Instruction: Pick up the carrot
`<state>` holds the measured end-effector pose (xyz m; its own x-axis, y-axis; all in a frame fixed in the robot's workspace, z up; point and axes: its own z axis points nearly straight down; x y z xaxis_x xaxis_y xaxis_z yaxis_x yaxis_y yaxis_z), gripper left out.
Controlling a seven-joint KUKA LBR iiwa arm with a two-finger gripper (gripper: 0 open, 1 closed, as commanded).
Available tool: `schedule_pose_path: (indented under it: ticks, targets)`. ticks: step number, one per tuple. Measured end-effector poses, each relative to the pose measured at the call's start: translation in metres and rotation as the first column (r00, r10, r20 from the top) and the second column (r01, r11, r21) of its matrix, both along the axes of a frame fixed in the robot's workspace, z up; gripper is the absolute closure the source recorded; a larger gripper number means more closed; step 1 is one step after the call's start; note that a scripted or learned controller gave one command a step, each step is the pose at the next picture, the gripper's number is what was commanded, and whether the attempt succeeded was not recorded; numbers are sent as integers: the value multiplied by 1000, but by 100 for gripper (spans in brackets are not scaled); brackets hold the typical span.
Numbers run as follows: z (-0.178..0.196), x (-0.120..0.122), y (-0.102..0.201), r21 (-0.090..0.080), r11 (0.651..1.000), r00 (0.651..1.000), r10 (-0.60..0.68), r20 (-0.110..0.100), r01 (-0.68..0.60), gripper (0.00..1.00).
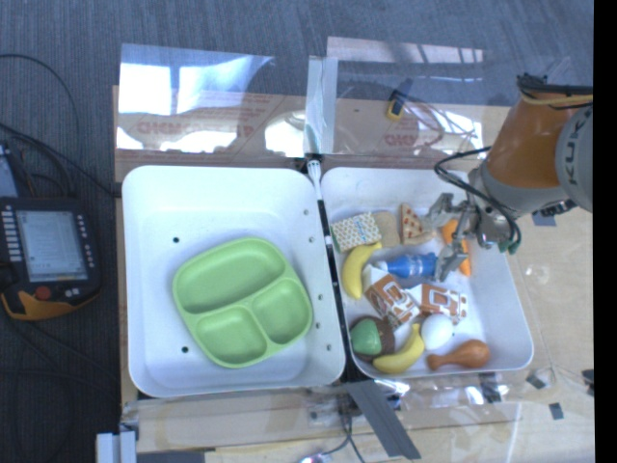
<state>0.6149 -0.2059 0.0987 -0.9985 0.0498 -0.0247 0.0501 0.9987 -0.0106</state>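
Note:
The carrot [451,229] is a small orange piece lying near the right wall of the right bin [511,302], with more orange showing lower down at its other end. My gripper [449,231] reaches in from the right, low over the bin. Its fingers are open: one grey finger [442,205] lies above the carrot and the other below it. The carrot lies in the gap between them, partly hidden by the gripper body. I cannot tell whether the fingers touch it.
The right bin is crowded: a waffle [355,230], pizza slice [413,222], two bananas [356,269], blue bottle [411,265], snack packets [392,299], egg [437,333], drumstick [461,356] and green pepper [365,336]. A green divided plate [243,300] lies in the left bin [154,220].

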Motion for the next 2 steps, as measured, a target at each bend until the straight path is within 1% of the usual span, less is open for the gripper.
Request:
schedule_pose_path:
  ticks: [1,2]
  targets:
    - [16,6,0,-7,1000,1000,1,21,-1,100]
    - [87,-34,75,12,999,999,-34,-14,34,100]
